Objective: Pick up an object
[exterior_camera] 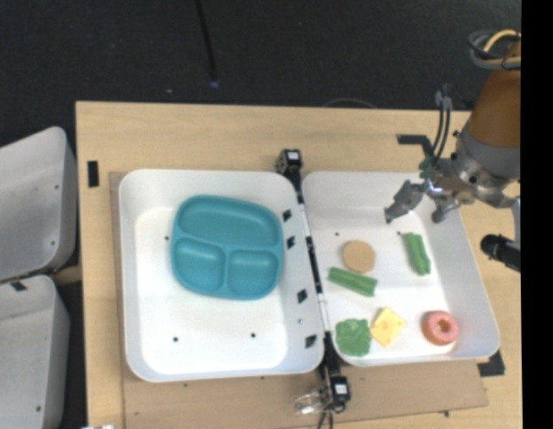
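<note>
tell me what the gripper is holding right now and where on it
Nothing is held. The gripper hangs open above the upper part of the right bin, with bare white floor between its fingers. The nearest item, a green bean, lies apart below it.

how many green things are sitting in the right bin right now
3: one long green piece upright near the right wall, another long green piece angled mid-bin below the tan disc, and a leafy green piece at the front left corner.
</note>
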`<state>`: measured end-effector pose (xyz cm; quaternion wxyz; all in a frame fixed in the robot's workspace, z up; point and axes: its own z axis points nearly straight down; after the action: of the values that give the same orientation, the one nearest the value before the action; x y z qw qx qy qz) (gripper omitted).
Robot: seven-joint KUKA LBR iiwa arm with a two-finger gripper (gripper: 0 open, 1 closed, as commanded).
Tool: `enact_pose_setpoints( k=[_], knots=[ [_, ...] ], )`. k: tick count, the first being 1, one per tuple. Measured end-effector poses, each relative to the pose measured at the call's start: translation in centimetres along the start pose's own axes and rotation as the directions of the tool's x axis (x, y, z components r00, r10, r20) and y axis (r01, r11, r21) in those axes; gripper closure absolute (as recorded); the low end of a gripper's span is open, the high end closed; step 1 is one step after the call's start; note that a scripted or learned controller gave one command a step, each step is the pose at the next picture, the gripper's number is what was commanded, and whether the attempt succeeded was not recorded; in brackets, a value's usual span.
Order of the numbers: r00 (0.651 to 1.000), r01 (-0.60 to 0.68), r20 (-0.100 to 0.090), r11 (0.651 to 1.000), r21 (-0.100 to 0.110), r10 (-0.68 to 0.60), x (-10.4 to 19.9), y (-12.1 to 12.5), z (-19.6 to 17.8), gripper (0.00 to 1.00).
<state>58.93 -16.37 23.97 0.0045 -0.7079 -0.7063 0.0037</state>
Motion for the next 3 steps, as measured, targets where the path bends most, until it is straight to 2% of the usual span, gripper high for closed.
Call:
enact_pose_setpoints(
  k=[1,3],
  knots=[
    [1.0,0.002,0.001,1.0,-0.013,-0.002,0.1,0.2,-0.7,0.0],
    [1.0,0.001,0.002,1.0,-0.007,0.0,0.4,0.6,11.3,0.0]
  ],
)
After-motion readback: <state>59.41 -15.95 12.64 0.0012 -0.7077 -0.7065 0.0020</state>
